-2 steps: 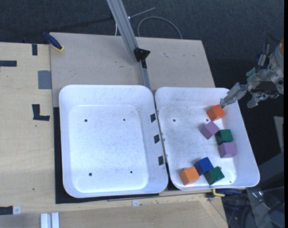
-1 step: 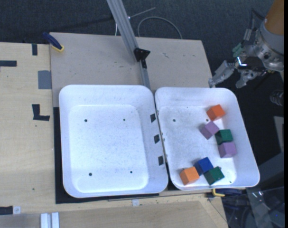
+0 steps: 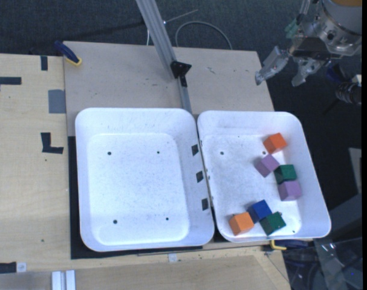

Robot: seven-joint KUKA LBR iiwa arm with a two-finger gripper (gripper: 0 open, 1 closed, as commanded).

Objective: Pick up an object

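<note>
Blocks [image 3: 276,181]: seven, right bin [image 3: 310,139]

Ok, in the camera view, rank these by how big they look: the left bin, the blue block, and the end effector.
1. Left bin, by far the largest.
2. End effector, though it sits higher and nearer the camera, which may inflate it.
3. Blue block, the smallest.
</note>
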